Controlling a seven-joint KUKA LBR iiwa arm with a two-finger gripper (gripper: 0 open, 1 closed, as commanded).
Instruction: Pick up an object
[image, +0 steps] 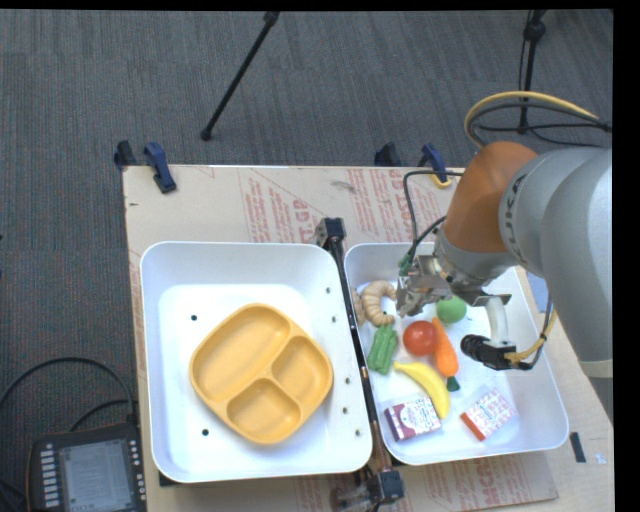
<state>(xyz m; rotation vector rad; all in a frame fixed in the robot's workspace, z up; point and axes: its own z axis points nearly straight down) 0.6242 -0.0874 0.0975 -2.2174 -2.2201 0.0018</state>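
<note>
Pincer state I can't tell, low in right bin; tomato just below it, crowded by carrot, so descend straight.

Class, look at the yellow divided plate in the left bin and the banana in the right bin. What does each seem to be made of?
The yellow divided plate: probably moulded plastic, matte, with an even colour and soft rounded ridges between its three compartments. The banana: most likely a plastic toy, smooth, in a uniform bright yellow without any spots.
</note>
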